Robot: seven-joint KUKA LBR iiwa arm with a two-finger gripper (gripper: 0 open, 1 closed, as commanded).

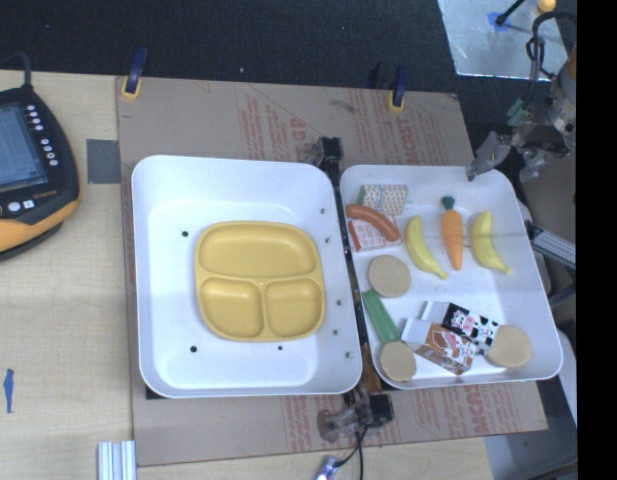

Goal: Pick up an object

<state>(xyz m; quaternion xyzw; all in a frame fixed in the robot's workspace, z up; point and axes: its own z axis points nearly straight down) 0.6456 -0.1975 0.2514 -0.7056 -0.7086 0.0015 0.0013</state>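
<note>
The wooden bench (58,318) carries a clamped cardboard sheet (238,118), two white bins (163,268) side by side on it, and a handheld controller (23,173) at left.

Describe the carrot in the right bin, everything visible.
The carrot is a toy, plastic by its look: an orange tapered body with a small green top. It lies flat on the floor of the right bin, in the bin's far half, lengthwise with the green end toward the far wall and the tip toward the camera. It sits between two yellow bananas, one to its left and one to its right, close to both but apparently touching neither.
</note>
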